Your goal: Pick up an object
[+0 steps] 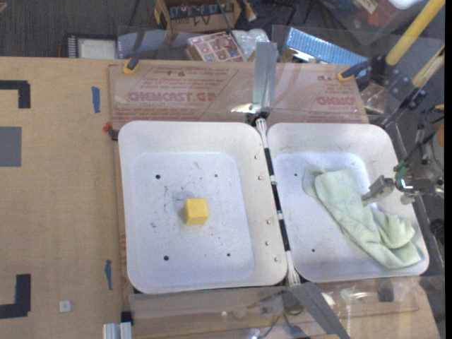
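End effector (383, 187) over the cloth (364, 217) in the right bin (332, 138)

How far it is open cannot be told. A yellow block (196, 211) lies left of the cloth, mid left bin (187, 138).

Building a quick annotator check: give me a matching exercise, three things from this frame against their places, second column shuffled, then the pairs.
Things:
1. yellow block
2. pale green cloth
3. gripper

Places:
A. above the cloth's right part, in the right bin
B. middle of the left bin
C. spread across the right bin's floor

Pairs: 1-B, 2-C, 3-A
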`<state>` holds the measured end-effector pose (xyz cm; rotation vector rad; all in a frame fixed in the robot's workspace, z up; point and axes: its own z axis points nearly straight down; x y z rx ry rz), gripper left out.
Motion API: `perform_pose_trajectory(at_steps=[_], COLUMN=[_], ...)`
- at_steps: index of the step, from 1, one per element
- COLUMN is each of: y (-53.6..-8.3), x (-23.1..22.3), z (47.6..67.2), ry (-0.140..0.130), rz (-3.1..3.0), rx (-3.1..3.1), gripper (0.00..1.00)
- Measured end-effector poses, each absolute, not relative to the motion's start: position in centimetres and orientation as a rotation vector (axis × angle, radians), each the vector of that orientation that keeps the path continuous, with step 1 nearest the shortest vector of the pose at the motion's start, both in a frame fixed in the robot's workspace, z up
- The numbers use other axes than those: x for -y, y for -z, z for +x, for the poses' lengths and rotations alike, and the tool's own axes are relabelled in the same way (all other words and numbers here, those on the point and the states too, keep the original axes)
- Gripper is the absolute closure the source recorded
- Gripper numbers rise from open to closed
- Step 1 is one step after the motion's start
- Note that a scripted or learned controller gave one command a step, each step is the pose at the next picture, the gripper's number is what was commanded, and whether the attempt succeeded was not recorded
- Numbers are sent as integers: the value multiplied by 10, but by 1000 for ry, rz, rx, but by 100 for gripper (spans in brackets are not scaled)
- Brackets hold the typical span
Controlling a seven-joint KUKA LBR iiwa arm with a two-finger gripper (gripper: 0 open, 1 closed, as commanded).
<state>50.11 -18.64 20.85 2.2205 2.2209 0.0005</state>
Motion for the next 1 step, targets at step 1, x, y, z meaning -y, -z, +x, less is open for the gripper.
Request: perform_pose_trajectory(at_steps=[1], y=[-88], x=[149], z=[481], ry=[-4], rz=[1858], rx=[-2527], gripper=[0])
